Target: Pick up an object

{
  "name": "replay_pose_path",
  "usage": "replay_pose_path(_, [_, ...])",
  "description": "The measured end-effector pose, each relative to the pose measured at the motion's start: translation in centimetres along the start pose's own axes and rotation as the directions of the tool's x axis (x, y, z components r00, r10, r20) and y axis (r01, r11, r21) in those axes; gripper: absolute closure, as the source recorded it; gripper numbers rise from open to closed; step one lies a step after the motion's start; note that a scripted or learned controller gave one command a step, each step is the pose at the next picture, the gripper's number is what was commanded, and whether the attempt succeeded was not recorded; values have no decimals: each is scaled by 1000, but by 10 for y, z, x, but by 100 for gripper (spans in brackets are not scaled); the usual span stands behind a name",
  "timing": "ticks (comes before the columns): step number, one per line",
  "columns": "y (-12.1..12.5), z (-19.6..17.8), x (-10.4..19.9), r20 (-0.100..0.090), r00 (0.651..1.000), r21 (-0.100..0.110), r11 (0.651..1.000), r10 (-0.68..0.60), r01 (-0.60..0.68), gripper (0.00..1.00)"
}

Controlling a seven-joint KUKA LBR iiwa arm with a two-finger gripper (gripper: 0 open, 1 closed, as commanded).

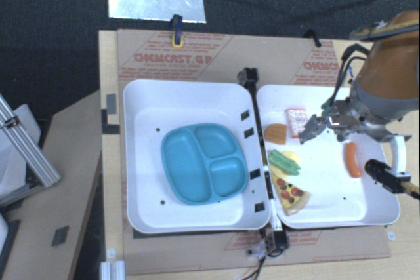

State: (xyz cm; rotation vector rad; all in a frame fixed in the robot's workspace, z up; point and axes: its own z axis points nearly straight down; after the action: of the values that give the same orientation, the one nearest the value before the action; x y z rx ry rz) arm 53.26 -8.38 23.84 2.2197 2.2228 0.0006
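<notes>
While the gripper (314,130) hangs over the right bin (377,206), whether it is released or clenched cannot be told; nothing is seen in it. Candidate objects lie beneath: a packet (296,120), a brown bun (276,134), a green pod (284,161), a pizza slice (291,195) and a sausage (353,159). A sound attempt would centre over one isolated item, such as the sausage, before descending.
</notes>
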Motion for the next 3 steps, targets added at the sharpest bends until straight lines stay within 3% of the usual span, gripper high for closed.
replay_pose_path(2, [6, 101, -8, -1, 1000, 1, 1000, 0, 0, 0])
replay_pose_path(3, [7, 89, -8, 0, 1000, -2, 1000, 1, -1, 100])
